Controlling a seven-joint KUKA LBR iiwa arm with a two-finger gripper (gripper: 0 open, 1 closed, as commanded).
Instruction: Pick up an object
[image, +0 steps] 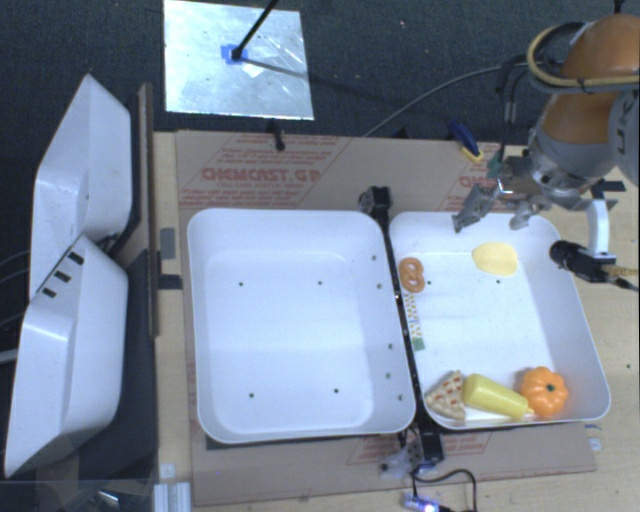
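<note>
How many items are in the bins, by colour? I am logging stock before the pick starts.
Yellow: 2, a pale yellow flat round piece and a yellow oblong plastic piece
Orange: 2, a small orange-brown pretzel and an orange plastic pumpkin
Tan: 1, a tan pizza-slice wedge
Total: 5, all in the right white bin

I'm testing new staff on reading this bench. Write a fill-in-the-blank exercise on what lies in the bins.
1. The pumpkin lies in the ___ bin's near corner.
2. The pretzel lies beside the ___ between the two bins.
3. The tool hangs over the right bin's far edge with its fingers ___.
4. The pale yellow disc is the item nearest the ___.

Missing words: right; divider; open; tool
</note>
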